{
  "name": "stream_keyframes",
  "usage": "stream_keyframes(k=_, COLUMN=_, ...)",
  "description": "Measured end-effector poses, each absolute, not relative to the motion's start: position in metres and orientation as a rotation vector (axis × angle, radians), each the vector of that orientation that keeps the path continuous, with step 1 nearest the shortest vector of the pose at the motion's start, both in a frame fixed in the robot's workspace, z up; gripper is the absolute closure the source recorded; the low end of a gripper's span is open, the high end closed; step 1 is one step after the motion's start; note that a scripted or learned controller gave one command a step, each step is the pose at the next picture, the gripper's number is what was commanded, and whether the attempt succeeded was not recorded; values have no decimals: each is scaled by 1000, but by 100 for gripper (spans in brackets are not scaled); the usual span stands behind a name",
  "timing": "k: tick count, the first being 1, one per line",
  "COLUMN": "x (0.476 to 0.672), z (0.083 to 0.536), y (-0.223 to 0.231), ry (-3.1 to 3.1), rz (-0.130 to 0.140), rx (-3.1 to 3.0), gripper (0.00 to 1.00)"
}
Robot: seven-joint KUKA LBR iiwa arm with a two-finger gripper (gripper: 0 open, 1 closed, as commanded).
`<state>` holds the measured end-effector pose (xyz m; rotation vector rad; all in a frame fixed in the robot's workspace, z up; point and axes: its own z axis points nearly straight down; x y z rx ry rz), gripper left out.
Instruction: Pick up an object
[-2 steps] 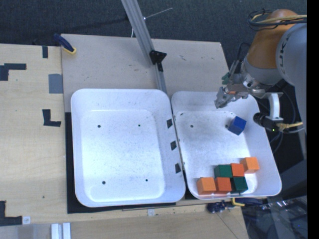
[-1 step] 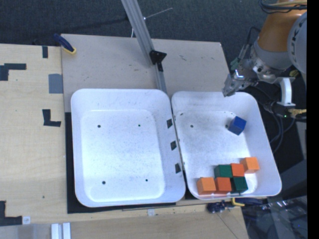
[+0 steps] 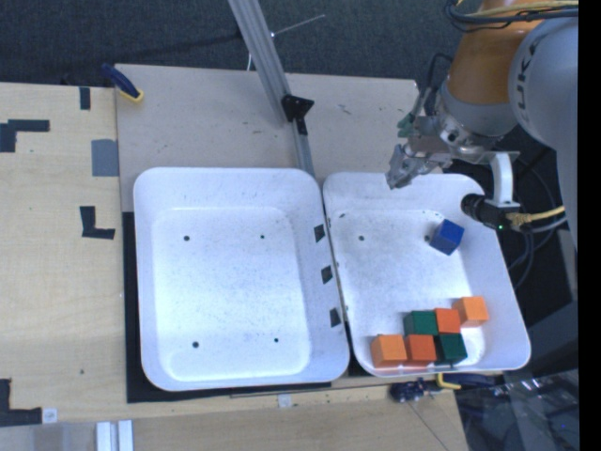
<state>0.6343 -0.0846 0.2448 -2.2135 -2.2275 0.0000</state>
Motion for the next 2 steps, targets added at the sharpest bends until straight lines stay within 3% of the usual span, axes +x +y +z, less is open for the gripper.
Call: stream_keyframes(k=2, x=621, z=236, y=20, ry=-2226, rz=3, rx=-2213, gripper=100)
